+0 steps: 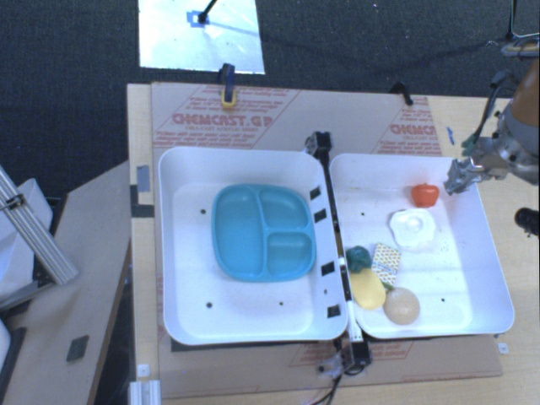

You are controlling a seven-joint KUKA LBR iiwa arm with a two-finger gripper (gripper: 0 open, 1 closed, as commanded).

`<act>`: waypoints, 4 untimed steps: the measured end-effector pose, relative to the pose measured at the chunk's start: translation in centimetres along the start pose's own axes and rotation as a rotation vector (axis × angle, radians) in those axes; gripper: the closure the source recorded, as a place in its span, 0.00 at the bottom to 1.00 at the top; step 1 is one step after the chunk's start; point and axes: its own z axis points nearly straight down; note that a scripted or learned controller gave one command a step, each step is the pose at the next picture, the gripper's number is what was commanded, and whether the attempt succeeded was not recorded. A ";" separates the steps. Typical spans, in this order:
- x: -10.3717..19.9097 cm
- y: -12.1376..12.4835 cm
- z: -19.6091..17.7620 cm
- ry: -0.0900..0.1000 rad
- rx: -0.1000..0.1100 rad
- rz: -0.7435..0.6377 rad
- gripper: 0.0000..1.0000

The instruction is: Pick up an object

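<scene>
A blue divided plate [260,231] lies mid-left bin [181,310]. In the right bin [485,294], a green piece [359,256], checkered packet [386,261], yellow piece [368,288] and tan ball [402,305] cluster at seven o'clock; a white fried egg [412,227] sits centre, an orange-red piece [425,194] at twelve. The jaws [460,178] hover at two o'clock over the rim — whether spread or pressed together, I cannot tell.

A blue divided plate [261,243] lies in the left bin [181,310]; the gripper [462,175] hovers beside an orange object [425,195] at right.
</scene>
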 end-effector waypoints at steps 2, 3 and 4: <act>4.4 -0.5 -2.4 0.003 0.005 -0.002 1.00; 10.1 -1.4 -1.0 0.004 0.007 -0.003 1.00; 15.3 -3.3 0.2 0.004 0.008 -0.003 1.00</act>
